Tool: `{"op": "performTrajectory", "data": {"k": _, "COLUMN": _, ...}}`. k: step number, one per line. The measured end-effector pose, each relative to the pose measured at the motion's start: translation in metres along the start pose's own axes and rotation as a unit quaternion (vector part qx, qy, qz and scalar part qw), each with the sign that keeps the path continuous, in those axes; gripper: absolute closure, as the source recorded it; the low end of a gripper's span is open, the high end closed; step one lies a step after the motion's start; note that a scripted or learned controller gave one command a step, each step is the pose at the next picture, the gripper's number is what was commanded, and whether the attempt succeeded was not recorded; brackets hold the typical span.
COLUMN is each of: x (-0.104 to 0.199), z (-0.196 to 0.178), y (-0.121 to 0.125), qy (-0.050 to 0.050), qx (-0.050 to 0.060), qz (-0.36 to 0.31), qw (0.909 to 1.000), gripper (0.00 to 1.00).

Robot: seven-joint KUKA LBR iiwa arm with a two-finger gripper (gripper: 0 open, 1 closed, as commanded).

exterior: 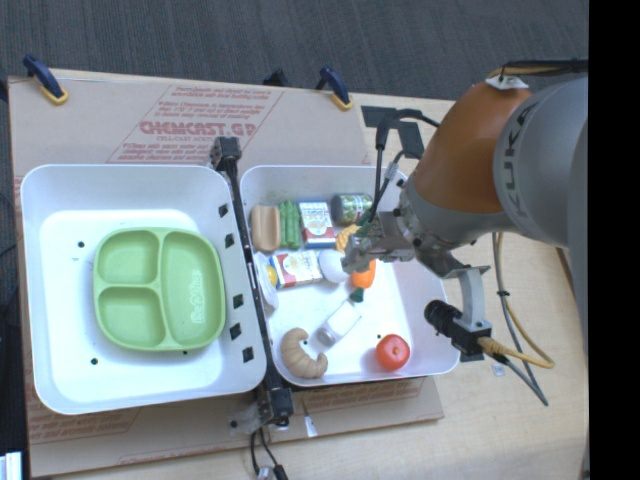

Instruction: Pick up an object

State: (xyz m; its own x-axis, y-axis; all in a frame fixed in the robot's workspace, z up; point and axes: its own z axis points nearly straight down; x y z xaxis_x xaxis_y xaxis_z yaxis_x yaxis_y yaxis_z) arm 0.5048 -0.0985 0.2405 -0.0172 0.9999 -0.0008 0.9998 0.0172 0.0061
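Note:
My gripper point(358, 256) hangs low over the middle of the right bin point(425, 363), at the end of the grey arm that comes in from the right. Directly beside and just under it lies a small orange carrot-like piece point(363, 277), touching or nearly touching the gripper's tip. A bit of yellow point(345, 236) peeks out at the gripper's upper left. The wrist hides whatever lies straight beneath it. Around it in the same bin are a red tomato point(393, 351), a white bottle point(341, 322) and a brown croissant point(302, 354).
Along the right bin's far side sit a bun point(265, 227), a green pack point(290, 223), a red and green box point(317, 220) and a green can point(351, 206). A white and red packet point(295, 268) lies left of the gripper. The left bin point(50, 203) holds a green divided plate point(160, 288).

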Motion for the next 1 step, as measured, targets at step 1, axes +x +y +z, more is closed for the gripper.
{"op": "performTrajectory", "data": {"k": 1, "x": 0.0001, "z": -0.0103, "y": 0.0012, "qy": 0.0, "qx": -0.002, "qz": -0.003, "qw": 1.0, "gripper": 1.0}}
